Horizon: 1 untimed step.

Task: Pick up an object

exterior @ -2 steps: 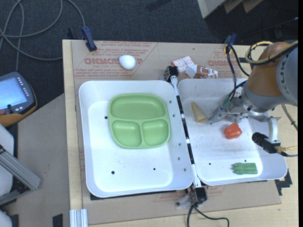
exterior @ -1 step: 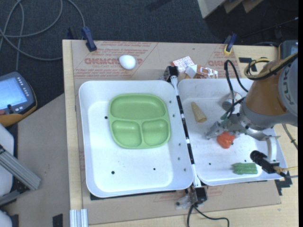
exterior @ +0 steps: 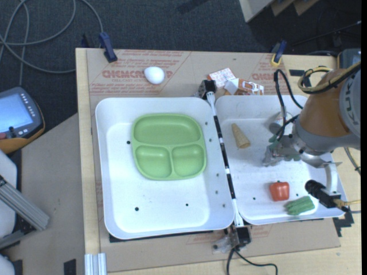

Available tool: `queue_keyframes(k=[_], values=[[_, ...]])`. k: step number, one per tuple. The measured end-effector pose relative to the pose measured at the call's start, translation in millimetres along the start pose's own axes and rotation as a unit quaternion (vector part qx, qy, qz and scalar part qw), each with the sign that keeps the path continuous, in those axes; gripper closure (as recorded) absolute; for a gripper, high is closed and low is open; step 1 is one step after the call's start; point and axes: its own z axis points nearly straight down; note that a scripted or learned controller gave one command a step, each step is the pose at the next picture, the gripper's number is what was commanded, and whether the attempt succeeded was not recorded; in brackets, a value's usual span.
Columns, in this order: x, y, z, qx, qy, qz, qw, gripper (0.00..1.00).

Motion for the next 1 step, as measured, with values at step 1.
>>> queue_keyframes(k=[1], values=[[0.1,-0.1,0.1,0.0,0.0,0.0,1.0,0.0]])
